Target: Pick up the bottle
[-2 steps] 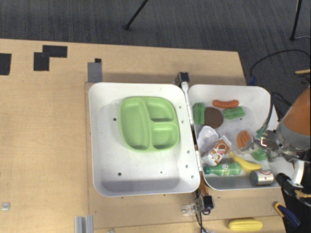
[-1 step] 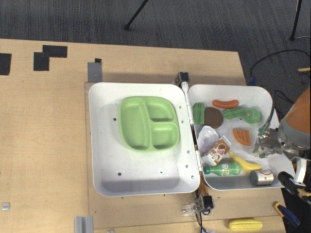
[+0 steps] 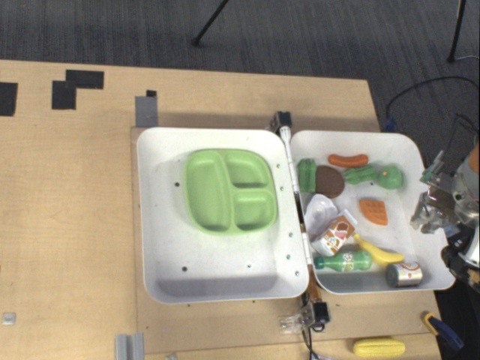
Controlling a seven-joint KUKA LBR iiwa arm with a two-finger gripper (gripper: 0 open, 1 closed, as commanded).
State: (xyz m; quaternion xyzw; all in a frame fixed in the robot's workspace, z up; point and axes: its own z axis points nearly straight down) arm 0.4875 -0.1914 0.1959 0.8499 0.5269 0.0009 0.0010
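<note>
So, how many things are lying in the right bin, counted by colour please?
Green: 3, the bottle, a cylinder and a knobbly toy
Orange: 2, the sausage and a wedge
Brown: 1, a round piece
Yellow: 1, the banana
White: 2, a pouch and a packet
Silver: 1, the can
Total: 10

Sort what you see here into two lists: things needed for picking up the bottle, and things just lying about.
Needed:
- bottle
- gripper
- right bin

Lying about:
- green tray
- sausage
- banana
- can
- orange wedge
- brown disc
- snack packet
</note>
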